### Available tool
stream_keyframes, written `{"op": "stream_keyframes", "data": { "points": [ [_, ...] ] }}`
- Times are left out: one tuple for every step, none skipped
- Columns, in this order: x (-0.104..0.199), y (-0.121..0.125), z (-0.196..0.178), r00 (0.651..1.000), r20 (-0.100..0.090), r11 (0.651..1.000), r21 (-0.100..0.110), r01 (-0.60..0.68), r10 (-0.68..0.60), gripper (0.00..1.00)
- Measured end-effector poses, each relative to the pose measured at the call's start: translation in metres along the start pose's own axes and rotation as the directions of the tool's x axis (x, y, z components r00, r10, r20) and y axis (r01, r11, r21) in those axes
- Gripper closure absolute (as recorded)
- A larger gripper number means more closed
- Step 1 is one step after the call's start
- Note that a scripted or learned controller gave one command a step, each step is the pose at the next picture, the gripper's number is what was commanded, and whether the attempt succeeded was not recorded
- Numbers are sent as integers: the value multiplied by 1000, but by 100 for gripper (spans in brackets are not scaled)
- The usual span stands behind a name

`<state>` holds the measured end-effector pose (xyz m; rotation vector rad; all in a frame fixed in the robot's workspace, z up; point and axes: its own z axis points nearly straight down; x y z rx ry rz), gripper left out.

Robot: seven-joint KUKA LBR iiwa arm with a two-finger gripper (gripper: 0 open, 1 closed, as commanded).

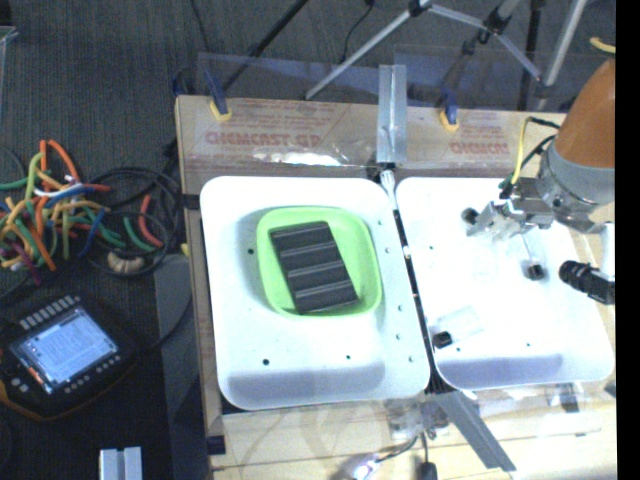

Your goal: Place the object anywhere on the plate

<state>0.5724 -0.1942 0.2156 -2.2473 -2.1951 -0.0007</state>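
A green plate lies in the left bin. On it rests the object, a dark grey ridged block lying roughly along the plate's length, well inside the rim. My gripper hangs over the far part of the right bin, well to the right of the plate. It stands open, its two dark-tipped fingers spread wide with nothing between them. The block and the gripper are far apart.
A small dark piece lies by the right bin's left wall. The ridge between the bins separates gripper and plate. Coloured cables and a handheld pendant lie off the bench to the left.
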Motion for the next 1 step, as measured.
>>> {"op": "stream_keyframes", "data": {
  "points": [
    [0, 0, 0, 1000, 0, 1000, 0, 0, 0, 0]
  ]
}}
